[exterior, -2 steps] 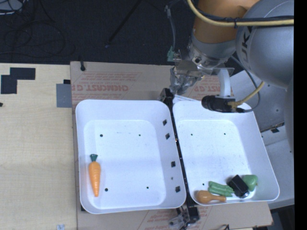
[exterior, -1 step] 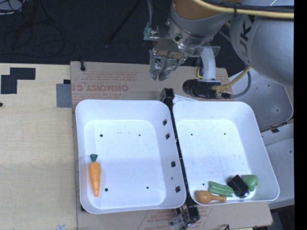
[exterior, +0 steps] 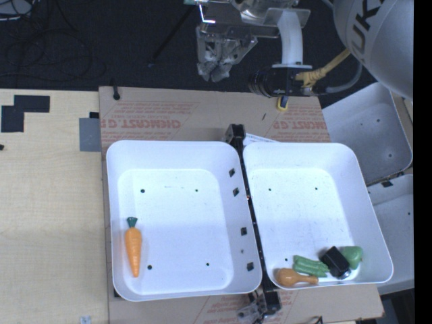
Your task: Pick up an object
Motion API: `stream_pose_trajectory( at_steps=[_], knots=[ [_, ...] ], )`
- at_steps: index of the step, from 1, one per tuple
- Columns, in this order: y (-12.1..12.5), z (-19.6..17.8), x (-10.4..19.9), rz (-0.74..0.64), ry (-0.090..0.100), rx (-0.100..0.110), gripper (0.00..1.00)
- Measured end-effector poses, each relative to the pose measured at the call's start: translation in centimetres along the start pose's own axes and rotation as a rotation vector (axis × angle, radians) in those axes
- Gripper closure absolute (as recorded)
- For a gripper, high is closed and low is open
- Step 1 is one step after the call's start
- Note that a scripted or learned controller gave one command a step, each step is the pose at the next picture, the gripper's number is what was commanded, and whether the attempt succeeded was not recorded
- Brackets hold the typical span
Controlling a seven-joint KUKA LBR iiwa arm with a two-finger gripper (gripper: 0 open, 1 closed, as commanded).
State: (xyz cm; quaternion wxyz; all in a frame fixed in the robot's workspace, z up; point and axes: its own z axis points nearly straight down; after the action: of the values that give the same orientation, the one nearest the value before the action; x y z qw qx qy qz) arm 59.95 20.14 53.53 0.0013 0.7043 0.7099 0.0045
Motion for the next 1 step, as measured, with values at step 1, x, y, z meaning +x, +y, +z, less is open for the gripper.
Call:
stream_pose_trajectory(
  at_steps=[1],
  knots=[
    [4.42, 10.65, 2.2, 0.003, -0.009, 0.02, 1.0]
  ],
)
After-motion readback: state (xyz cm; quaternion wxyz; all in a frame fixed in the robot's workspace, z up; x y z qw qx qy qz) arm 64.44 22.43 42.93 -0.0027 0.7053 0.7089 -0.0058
